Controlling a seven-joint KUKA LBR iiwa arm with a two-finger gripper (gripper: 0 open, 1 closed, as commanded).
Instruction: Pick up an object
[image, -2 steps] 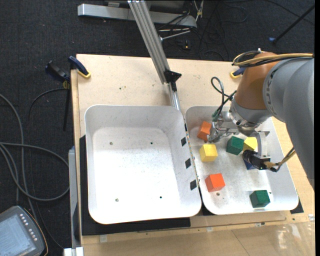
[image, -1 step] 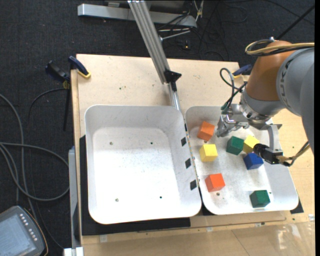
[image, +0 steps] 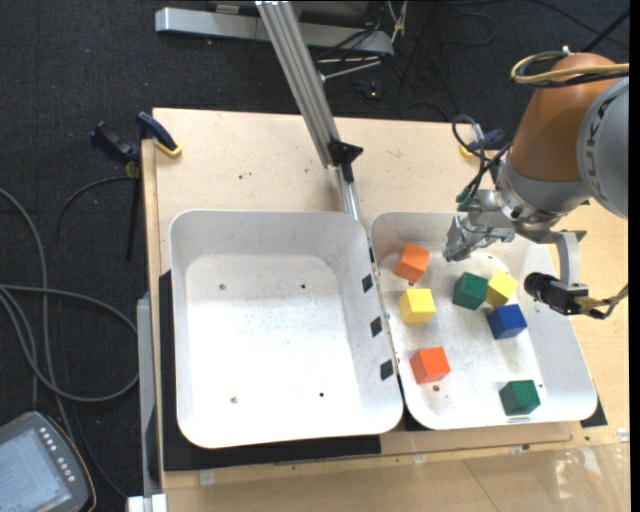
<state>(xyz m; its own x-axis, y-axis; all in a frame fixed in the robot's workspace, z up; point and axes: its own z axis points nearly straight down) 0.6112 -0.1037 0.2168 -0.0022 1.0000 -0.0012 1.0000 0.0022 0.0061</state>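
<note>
Cubes: 2 orange (image: 411, 263) | 2 yellow (image: 417, 304) | 2 green (image: 469, 291) | 1 blue (image: 507, 320)

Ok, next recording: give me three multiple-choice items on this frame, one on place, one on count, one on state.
1. Where do the cubes lie?
A. All in the right bin
B. All in the left bin
C. Split between both bins

2. How many cubes are green?
A. One
B. Two
C. Three

3. Where is the gripper?
A. Over the left bin
B. Outside both bins
C. Over the right bin's far end, no cube between its fingers

Answers:
1. A: every cube sits in the right bin, none in the left bin.
2. B: one green cube by the yellow cube, another green cube near the front rim.
3. C: the gripper hangs near the orange cube, apart from it.
</note>
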